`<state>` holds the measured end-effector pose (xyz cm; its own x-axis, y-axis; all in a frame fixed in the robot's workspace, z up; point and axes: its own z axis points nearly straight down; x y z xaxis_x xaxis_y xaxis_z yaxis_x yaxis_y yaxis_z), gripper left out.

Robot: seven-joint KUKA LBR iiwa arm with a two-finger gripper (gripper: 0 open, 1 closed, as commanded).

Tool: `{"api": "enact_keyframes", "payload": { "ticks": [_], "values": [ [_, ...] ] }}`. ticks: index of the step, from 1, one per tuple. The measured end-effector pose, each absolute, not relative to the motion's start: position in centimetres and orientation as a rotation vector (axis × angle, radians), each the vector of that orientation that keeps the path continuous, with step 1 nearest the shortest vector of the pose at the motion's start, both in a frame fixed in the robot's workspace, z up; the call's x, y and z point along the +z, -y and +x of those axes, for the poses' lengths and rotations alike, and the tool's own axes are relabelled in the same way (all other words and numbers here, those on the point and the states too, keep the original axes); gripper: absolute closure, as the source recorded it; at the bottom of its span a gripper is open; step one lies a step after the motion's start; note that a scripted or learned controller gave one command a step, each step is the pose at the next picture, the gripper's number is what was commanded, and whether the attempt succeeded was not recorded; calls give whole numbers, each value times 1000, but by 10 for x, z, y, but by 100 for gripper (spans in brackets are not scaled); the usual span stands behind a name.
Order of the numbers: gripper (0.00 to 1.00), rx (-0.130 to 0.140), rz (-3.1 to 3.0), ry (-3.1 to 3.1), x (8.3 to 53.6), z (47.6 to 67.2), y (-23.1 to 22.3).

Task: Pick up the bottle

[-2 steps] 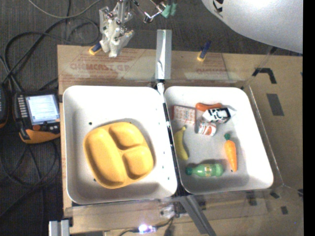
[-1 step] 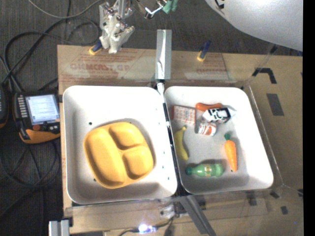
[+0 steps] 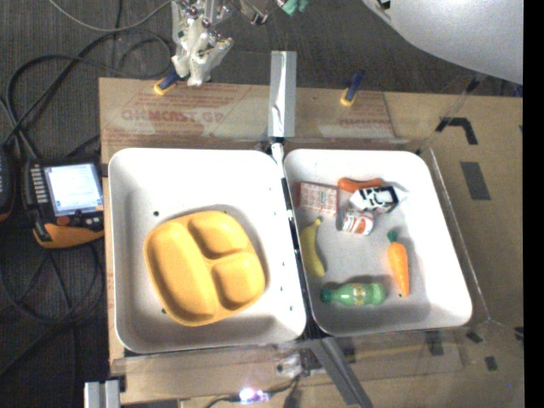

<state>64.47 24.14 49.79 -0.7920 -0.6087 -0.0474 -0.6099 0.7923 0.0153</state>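
Observation:
A green bottle with a yellow label lies on its side near the front of the right bin, cap toward the left. My gripper hangs high at the top of the view, beyond the far edge of the left bin and far from the bottle. Nothing is visibly held in it. The arm's large grey body crosses the top right corner.
Beside the bottle in the right bin lie a carrot, a banana, a white and orange carton and a red-printed packet. A yellow divided plate sits in the left bin. A pendant and cables lie left of the bench.

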Motion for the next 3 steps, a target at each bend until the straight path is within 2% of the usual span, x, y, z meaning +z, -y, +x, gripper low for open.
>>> {"api": "enact_keyframes", "payload": {
  "ticks": [3],
  "values": [
    [100, 64, -985, -2920, 529, 648, -242]
  ]
}}
